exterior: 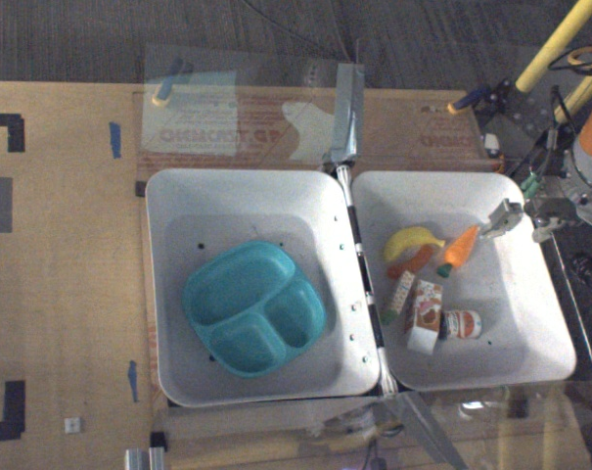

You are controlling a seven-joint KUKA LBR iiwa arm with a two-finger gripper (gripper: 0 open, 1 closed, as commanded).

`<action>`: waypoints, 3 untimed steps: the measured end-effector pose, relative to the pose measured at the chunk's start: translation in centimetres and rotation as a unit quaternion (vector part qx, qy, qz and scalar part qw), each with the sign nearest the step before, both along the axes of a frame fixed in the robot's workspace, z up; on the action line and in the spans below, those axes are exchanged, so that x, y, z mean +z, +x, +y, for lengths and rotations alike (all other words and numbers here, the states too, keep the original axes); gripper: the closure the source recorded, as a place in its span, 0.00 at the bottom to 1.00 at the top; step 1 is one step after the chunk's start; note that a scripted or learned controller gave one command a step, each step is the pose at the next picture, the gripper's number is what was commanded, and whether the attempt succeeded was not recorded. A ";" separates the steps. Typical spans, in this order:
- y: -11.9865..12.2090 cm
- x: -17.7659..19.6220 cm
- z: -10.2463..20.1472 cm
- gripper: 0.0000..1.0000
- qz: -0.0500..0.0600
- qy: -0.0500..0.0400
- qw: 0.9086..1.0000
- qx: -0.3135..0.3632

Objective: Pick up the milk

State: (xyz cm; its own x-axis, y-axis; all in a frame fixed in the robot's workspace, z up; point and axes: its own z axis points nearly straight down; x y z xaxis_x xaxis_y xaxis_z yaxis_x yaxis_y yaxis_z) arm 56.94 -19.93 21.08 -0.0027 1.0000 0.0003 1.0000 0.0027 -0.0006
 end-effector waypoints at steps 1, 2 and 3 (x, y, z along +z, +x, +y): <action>-3.9 -6.2 6.8 0.00 0.001 0.001 0.991 0.133; -1.2 -8.9 5.3 0.00 -0.017 -0.006 0.991 0.136; 4.5 -10.1 1.5 0.00 -0.022 -0.008 0.963 0.270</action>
